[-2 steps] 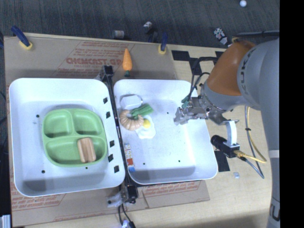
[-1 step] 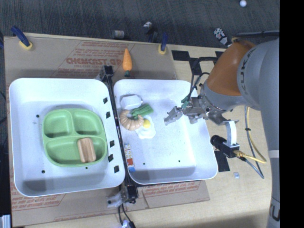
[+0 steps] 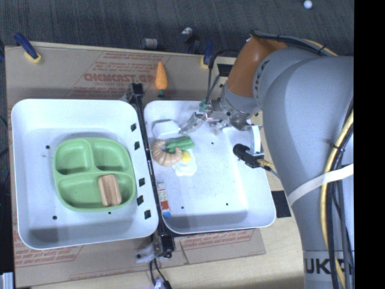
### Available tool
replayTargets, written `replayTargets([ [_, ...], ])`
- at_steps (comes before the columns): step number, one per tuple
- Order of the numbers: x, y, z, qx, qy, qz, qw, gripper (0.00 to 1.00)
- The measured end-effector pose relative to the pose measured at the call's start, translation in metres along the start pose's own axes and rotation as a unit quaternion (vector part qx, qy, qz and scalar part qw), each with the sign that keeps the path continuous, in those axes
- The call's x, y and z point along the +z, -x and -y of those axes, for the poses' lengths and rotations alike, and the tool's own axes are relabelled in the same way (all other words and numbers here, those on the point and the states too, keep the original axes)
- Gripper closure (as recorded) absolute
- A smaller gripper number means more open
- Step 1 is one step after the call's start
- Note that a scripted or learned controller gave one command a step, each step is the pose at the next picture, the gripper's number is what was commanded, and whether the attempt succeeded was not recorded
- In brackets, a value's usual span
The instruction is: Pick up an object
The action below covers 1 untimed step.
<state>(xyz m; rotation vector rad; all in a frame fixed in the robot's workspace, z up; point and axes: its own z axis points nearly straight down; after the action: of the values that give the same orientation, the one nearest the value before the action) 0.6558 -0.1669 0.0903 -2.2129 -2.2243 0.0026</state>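
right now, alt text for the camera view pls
The grey arm's end effector hovers over the right bin, near a green toy, a croissant and a fried egg. In the left bin, a green divided plate holds a tan block.

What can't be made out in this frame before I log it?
- Hand, camera view: small and cluttered against the right bin; whether it holds anything cannot be told.
- Arm: its bulk covers the right bin's right rim and the bench beyond.
- Pile of items in the right bin: overlapping, too small to name each.
- Brown block on the green divided plate: identity unclear.
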Motion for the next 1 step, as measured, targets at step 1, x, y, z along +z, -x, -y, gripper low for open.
replayTargets([
  [1, -0.0121, -0.0003, -0.0013, -0.003, 0.001, 0.001, 1.0000, 1.00],
])
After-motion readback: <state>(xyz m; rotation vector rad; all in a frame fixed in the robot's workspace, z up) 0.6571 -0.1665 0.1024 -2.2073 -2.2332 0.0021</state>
